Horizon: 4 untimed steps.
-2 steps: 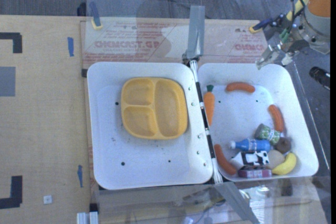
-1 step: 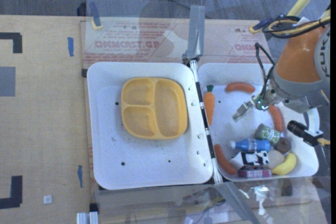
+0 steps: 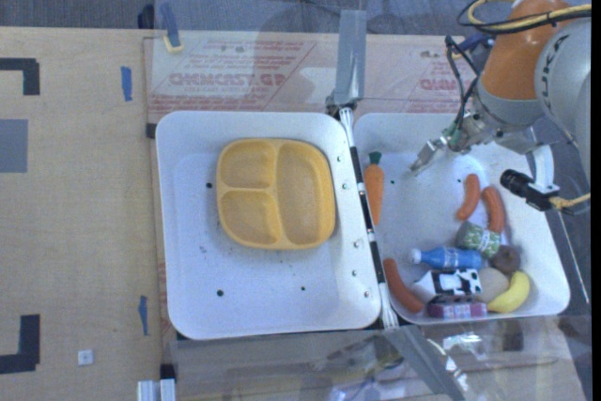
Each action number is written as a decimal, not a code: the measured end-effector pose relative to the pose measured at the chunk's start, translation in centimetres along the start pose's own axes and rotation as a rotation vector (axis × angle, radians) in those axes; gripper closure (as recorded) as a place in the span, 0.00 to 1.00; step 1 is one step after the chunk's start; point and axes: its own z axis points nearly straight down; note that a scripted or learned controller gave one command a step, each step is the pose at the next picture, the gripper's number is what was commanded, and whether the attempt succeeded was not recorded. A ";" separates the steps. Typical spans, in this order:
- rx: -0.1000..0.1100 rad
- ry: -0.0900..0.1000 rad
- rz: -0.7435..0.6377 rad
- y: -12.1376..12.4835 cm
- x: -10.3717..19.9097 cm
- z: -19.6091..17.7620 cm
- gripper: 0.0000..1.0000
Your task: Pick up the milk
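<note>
The milk, likely a light, stiff, slick carton, suits a grip across its flat sides; the pincer hangs apart, width untellable.

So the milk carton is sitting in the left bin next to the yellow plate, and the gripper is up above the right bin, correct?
Not quite. The camera view shows the milk carton in the right bin, near its front edge among the toy food. The yellow plate sits alone in the left bin. The gripper is indeed above the right bin.

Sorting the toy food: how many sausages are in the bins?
3, all in the right bin: two sausages side by side near its right wall, one by its left wall. Clutter may hide more.
</note>
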 end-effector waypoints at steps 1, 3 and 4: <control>-0.007 -0.004 -0.225 -2.3 -5.8 -12.2 0.00; -0.005 -0.002 -0.219 -2.4 -5.8 -5.8 0.00; -0.007 -0.002 -0.242 1.9 3.9 -12.3 0.00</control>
